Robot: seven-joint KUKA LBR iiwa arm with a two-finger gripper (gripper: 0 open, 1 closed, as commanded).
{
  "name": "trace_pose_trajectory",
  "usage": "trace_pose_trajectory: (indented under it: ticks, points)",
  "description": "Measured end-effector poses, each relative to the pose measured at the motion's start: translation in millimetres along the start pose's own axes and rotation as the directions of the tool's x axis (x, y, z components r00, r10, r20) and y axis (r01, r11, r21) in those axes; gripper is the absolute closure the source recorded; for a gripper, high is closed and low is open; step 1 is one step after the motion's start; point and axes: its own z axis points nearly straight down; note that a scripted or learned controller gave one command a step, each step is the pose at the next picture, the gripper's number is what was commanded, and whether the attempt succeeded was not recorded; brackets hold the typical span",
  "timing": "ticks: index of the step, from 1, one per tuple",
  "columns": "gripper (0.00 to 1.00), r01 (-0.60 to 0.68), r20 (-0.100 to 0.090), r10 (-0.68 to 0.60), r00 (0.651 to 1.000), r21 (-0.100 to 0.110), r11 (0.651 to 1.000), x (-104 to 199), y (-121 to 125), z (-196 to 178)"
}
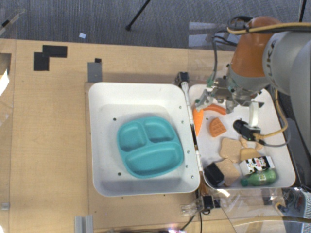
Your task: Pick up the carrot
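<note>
**While my gripper [215, 101] hangs low in the right bin [274, 152], the carrot [198, 121] lies on the floor**

Where the right bin meets the left bin [104, 110], the carrot lies along the right bin's left wall. Its thick end is toward the far side and its tip points to the near side. My gripper is over the far left part of that bin, just right of the carrot's thick end. I cannot tell from this view whether the gripper is spread or pressed together, nor whether it touches the carrot. My arm [252, 47] reaches in from the right.

Other items in the right bin:
- An orange strip [215, 110], curved, lies right below the gripper. Its left end is close to the carrot's thick end, and I cannot tell whether they touch.
- An orange wedge [217, 127] sits just nearside of the strip, near the carrot's tip but apart from it.
- Tan slices [229, 149] lie toward the near side.
- A black lump [214, 174] is in the near left corner, beside the nearer slice.
- A carton [256, 164], black and white, lies right of the slices.
- A green bottle [260, 178] lies on its side by the near wall, just nearside of the carton.

Left bin: a teal plate [149, 147] with compartments sits mid-floor. It is well apart from the carrot, with the bin walls between them.
</note>
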Motion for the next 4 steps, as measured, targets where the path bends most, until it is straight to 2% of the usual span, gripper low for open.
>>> trace_pose_trajectory:
  ticks: [1, 2, 3, 4]
  points:
    - [0.0, -0.226, 0.003, 0.226, 0.974, -0.005, 0.974, -52, 14, 49]
    - [0.0, -0.254, -0.003, 0.254, 0.967, -0.015, 0.967, 5, -9, -10]
    - [0.0, -0.234, 0.002, 0.234, 0.972, -0.006, 0.972, 22, -21, -5]
    - [0.0, -0.236, 0.003, 0.236, 0.972, -0.006, 0.972, 21, -21, -5]
